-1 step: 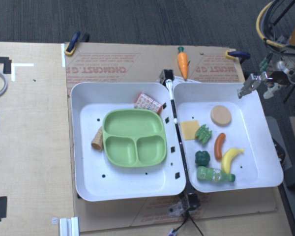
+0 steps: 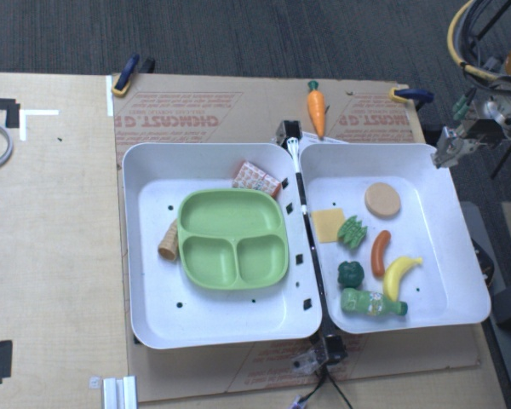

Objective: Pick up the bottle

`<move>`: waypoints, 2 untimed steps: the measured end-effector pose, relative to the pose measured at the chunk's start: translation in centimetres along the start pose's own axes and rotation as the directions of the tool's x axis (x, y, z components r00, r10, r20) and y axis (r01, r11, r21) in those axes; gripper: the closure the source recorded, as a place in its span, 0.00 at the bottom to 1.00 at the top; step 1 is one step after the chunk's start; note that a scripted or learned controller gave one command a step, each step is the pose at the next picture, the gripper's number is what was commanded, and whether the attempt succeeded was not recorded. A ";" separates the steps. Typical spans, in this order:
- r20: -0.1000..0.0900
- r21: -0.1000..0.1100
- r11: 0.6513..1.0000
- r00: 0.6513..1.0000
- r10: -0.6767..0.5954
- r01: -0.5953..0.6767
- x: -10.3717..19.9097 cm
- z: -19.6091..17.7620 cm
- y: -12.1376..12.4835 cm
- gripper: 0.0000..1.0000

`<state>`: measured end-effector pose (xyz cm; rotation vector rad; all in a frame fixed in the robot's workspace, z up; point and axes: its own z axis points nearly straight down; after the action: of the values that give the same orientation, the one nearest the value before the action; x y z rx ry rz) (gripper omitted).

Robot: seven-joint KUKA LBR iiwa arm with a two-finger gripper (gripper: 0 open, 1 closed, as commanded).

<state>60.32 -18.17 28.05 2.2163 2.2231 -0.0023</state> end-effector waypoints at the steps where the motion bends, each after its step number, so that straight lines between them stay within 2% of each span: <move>1: -0.002 0.003 0.977 0.977 0.214 -0.214 5.1 3.8 -5.1 1.00; 2: -0.002 0.003 0.989 0.989 0.149 -0.149 12.3 8.9 -12.5 1.00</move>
<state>47.80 -5.97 19.16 2.3787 2.0539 -0.0029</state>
